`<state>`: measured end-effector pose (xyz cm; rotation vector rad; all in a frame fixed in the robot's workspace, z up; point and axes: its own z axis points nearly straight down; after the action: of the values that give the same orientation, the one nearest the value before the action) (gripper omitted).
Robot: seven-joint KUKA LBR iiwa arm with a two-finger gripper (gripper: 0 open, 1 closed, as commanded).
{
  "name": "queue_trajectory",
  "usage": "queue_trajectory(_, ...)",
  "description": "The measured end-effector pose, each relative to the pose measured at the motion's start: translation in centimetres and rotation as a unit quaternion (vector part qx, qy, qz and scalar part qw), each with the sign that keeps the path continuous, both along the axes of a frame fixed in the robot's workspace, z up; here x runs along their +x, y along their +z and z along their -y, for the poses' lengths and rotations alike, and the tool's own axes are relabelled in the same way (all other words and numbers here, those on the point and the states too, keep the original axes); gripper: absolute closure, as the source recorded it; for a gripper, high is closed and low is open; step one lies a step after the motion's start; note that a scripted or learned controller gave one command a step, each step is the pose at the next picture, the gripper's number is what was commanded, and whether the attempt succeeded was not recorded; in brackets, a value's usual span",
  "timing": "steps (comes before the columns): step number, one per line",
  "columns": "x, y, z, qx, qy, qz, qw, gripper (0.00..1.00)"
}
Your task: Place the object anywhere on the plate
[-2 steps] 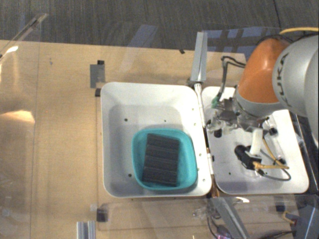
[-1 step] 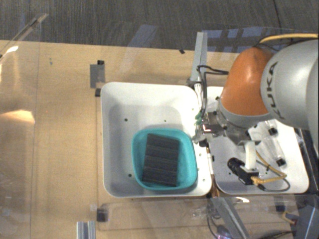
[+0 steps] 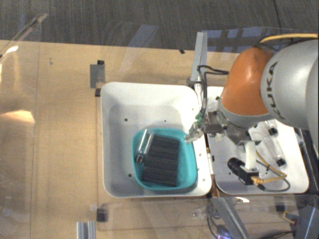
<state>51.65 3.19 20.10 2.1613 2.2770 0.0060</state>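
- Plate (image 3: 189,164): teal, in left bin (image 3: 117,133), toward its near right corner.
- Black ridged block (image 3: 162,159): flat on plate, fully inside the rim. Likely the task's object.
- Silver cylinder (image 3: 143,143): also on plate, just beside the block's upper left, close to the rim.
- Gripper (image 3: 192,135): at the divider between the bins, just beside the plate's upper right rim, apart from the block. Released or clenched: cannot tell from this angle. No object seen in its grip.
- Arm (image 3: 246,88): orange band above right bin (image 3: 294,179).
- Progress, as a judgement: placement looks done, with both candidate objects resting on the plate.
- Left to do: probably only pulling clear without clipping the plate rim.
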Motion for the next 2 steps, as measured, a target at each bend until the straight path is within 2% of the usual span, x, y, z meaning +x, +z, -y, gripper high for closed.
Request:
queue_trajectory(1, 0.2, 1.1, -0.1, 0.0005, 0.0, 0.002, 1.0, 1.0)
queue_trajectory(2, -0.7, -1.6, -3.4, -0.0002, 0.089, 0.001, 0.9961, 1.0)
